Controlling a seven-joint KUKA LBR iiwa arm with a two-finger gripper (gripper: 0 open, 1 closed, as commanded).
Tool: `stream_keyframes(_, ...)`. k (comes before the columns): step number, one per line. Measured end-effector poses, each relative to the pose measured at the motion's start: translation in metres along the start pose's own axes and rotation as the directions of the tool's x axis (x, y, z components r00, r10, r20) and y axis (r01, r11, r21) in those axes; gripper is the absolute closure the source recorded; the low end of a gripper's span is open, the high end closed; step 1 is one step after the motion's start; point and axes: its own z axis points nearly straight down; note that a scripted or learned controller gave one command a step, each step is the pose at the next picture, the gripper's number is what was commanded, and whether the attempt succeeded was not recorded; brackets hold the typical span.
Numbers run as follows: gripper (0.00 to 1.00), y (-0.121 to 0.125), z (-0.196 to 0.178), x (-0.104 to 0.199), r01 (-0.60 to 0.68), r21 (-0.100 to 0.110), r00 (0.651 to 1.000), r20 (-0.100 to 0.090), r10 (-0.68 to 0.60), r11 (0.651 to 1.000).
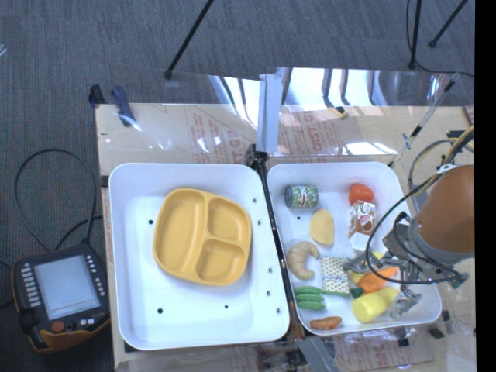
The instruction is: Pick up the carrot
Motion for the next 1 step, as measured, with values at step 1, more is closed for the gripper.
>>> stream_keyframes(1, 0.00, 0.0192, 0.0005, -0.0140, 0.120, -0.002, 0.993, -0.003, -0.120, 0.993)
